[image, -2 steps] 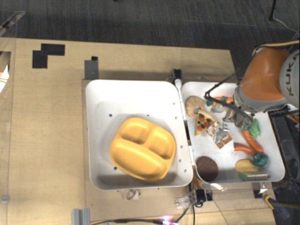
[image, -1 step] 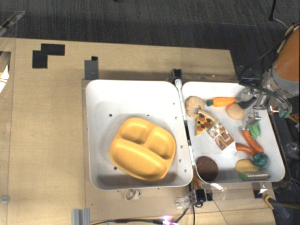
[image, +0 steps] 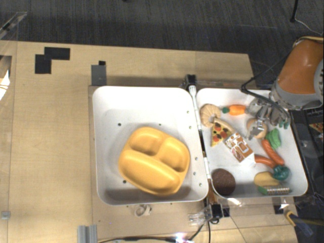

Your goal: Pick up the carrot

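You have a large yellow bread loaf [image: 154, 159] filling the middle of the left bin [image: 109, 105]. In the right bin [image: 298, 178], a pizza slice [image: 219, 131] lies near the dividing edge, a brown cookie [image: 223, 180] sits in the front-left corner, and a potato [image: 266, 178] rests along the front edge

two white bins [image: 101, 135], one carrot [image: 236, 110]

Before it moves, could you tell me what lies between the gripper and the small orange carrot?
In the camera view, only bare white floor of the right bin separates the two-finger gripper from the small orange carrot at its upper left.
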`<control>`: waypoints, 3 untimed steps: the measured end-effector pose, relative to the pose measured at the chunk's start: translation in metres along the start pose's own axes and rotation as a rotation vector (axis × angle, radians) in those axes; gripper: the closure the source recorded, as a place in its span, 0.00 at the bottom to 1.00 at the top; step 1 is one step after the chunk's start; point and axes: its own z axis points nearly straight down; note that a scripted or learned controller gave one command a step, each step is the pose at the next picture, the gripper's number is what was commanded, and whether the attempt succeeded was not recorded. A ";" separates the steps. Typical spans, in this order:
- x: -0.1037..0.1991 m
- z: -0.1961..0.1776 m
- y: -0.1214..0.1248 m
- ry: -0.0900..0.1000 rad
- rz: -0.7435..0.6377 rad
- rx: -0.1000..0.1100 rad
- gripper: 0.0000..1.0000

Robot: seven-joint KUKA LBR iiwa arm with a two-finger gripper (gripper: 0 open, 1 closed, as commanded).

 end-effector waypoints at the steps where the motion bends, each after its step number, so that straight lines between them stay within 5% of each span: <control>1: -0.020 0.006 0.012 0.007 0.387 0.006 0.00; 3: -0.007 0.003 0.057 -0.016 0.576 -0.005 0.00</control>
